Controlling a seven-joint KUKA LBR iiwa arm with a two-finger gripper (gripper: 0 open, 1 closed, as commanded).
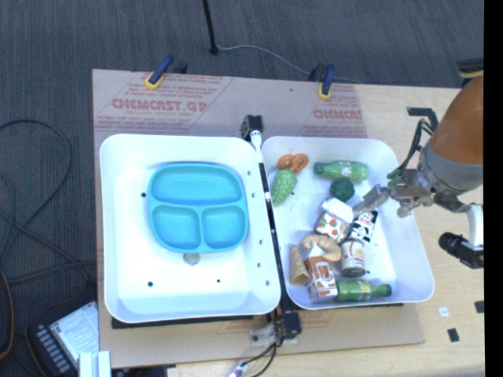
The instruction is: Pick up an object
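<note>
Over the right bin (pixel 409 234), at its right wall, you see the gripper (pixel 377 199) low above the clutter, just beside the cow-patterned carton (pixel 362 228). Whether it is clenched or released you cannot tell from this view, and no object shows in its grasp. So the pick looks not yet done: the green bottle (pixel 341 169), the croissant (pixel 321 247) and the other toys all lie in the bin. The left bin (pixel 126 289) bears a blue divided tray (pixel 198 207)
</note>
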